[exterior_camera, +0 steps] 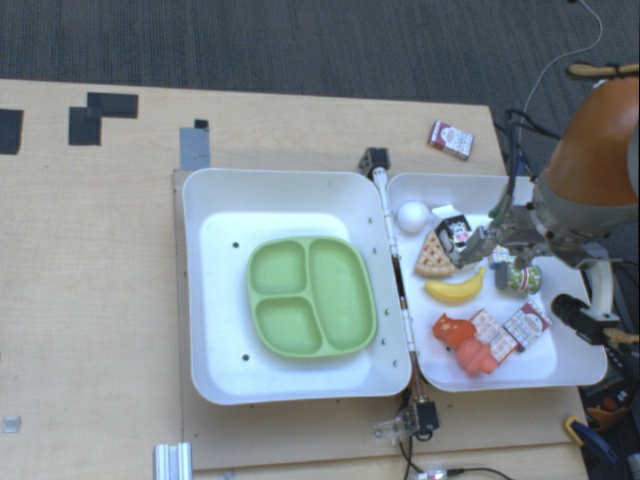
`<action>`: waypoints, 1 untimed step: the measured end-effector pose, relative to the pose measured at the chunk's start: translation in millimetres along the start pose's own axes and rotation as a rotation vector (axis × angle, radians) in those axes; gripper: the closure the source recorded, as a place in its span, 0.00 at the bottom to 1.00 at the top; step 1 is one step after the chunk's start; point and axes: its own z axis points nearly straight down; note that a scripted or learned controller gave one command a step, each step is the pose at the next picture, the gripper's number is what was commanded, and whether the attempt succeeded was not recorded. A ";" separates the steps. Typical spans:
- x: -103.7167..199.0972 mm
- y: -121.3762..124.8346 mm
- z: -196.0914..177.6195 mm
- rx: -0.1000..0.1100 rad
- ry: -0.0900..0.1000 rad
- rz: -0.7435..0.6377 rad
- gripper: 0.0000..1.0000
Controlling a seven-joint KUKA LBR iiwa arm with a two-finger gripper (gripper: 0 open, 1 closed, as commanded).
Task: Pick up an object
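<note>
My gripper hangs low over the middle of the right bin, on the grey arm that reaches in from the right. Its tip is just right of a pizza slice and above a banana. A small black-and-white packet lies right beside the tip on its upper left. A small green-labelled can stands below the wrist. No object shows clearly between the fingers.
The right bin also holds a white egg, a red toy, a pink piece and two printed packets. A green divided plate lies in the left bin. A small red box lies on the bench.
</note>
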 end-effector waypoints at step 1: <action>-10.3 13.3 122.5 -0.006 -0.001 0.002 0.00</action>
